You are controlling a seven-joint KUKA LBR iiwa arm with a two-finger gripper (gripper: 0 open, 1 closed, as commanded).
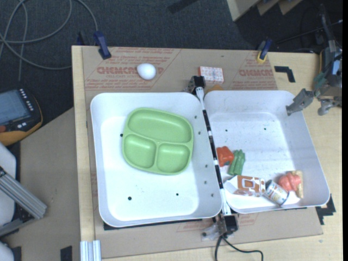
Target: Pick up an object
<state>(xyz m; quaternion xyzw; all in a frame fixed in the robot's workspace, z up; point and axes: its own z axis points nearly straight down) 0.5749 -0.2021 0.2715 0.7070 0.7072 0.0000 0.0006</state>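
My gripper (305, 109) hangs over the far right rim of the right bin (261, 113), open, with nothing between its fingers. Along the bin's near side lie a red-orange piece (224, 155), a green piece (237, 163), a white and brown packet (249, 185), a small can (276, 193) and an orange-pink toy (292, 181). All of these sit well below and left of the gripper.
The left bin (109, 189) holds a green divided plate (157, 141). Behind the bins, on the cardboard, rest a white egg-shaped ball (145, 70) and a small patterned box (211, 74). Blue clamps (101, 45) grip the board's far edge.
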